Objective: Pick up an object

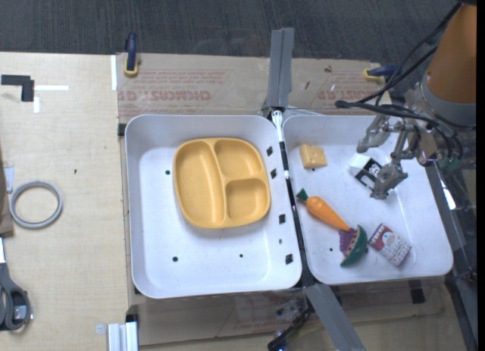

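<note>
My gripper hangs over the back of the right bin, with its fingers spread open. A small black and white object lies on the bin floor in the gap between the fingers, and I cannot tell whether either finger touches it. To its left lies a pale yellow block. Nearer the front are an orange toy carrot, a purple and green toy slice and a small red and white box.
In the left bin rests a yellow divided plate. A metal divider runs between the bins. On the bench at far left lie a grey tape ring and scissors. Cables trail from the arm at the right.
</note>
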Robot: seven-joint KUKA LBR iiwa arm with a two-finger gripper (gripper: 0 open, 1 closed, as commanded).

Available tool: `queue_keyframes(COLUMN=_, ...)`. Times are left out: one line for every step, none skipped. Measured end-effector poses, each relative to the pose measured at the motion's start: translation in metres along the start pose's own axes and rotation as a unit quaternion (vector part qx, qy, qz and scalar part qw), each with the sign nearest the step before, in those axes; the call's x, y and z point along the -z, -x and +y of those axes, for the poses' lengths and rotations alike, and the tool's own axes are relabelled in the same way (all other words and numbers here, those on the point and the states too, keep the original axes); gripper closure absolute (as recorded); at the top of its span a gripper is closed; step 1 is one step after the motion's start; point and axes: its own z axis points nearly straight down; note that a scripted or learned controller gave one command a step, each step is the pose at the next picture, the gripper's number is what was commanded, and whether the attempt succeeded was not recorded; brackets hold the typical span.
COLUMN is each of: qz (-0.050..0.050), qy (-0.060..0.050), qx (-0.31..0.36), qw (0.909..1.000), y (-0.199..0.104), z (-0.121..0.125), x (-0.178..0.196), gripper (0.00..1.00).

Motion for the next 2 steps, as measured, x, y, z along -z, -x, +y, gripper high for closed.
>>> queue_keyframes(qz=0.001, qy=0.0, qx=-0.2, qw=0.9798, y=0.021, z=-0.033, x=-0.085, gripper=0.0)
queue_keyframes(qz=0.001, qy=-0.001, qx=-0.393, qw=0.9196, y=0.001, z=-0.031, x=-0.182, gripper=0.0)
